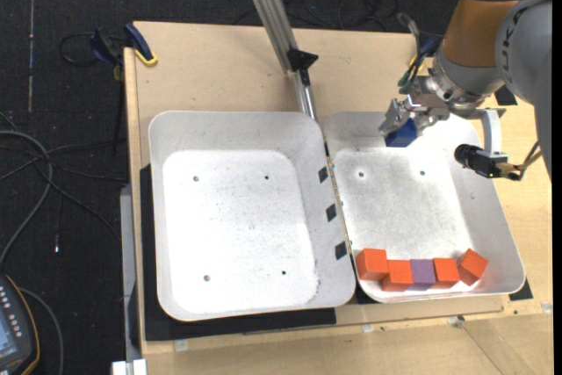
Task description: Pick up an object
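The blue block [403,133] sits between the fingers of the gripper [406,120], which is clamped on it above the far rim of the right bin [497,219], at about twelve o'clock of that bin. It seems to hang clear of the bin floor, though the slant of the camera view makes the gap hard to judge. Going by that, the pick looks largely made; what remains is to see that the hold is secure.

The other pieces lie well apart from it, in a row along the near wall of the right bin at about six o'clock: an orange block [372,263], a second orange block [399,273], a purple block [423,271], a third orange block [446,270] and a tilted orange block [473,265] at the corner. They touch one another and press against the rim, probably because the sloped wall gathers whatever slides that way. A tight row like that leaves little room for fingers, which may be why the lone blue piece was the easier target.

The left bin [167,154] lies at nine o'clock of the gripper across the surface [219,66]. The arm [492,22] comes in from three o'clock, its orange band high, its wrist bent down and toward the bin's far edge.
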`<state>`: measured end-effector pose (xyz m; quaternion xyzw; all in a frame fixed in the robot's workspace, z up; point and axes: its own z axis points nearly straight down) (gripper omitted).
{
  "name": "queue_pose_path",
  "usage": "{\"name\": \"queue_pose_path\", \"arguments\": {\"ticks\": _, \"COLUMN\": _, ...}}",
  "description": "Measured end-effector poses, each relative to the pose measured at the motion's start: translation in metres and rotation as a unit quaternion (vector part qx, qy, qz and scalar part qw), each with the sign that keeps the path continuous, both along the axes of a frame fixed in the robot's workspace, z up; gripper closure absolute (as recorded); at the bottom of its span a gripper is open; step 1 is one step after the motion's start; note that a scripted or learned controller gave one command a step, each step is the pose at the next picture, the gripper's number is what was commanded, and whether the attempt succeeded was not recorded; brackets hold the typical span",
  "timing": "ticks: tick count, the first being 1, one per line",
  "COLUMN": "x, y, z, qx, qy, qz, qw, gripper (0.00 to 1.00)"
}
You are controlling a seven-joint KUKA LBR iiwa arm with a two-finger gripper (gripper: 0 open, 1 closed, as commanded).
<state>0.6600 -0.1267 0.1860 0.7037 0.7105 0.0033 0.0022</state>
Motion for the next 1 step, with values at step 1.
{"name": "queue_pose_path", "arguments": {"ticks": 1, "x": 0.0101, "y": 0.0806, "z": 0.0129, "qx": 0.0006, "qy": 0.002, "qz": 0.0, "qw": 1.0, "gripper": 1.0}}
